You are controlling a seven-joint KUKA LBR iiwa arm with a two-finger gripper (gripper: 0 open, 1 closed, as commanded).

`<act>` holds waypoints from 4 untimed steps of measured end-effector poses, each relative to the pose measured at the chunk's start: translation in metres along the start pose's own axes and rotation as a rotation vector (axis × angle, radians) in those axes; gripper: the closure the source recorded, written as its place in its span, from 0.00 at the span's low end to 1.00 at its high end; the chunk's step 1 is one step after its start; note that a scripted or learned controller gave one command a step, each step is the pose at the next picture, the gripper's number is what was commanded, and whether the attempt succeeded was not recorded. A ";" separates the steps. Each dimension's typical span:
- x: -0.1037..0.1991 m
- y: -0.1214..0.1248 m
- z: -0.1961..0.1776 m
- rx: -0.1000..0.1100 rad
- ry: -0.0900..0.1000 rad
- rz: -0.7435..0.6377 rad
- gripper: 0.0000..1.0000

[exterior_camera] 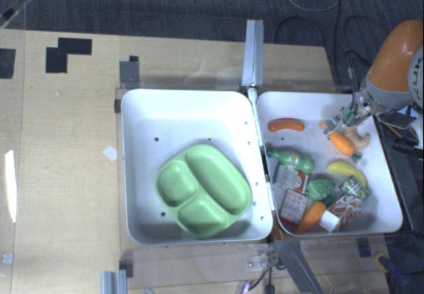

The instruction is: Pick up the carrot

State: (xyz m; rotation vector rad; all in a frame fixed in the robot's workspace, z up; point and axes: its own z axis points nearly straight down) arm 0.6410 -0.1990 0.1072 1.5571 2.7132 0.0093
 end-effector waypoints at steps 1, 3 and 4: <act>0.072 -0.019 -0.130 0.009 0.003 0.433 1.00; 0.091 0.004 -0.330 0.007 0.003 0.181 1.00; 0.113 -0.081 -0.187 0.011 0.006 0.112 1.00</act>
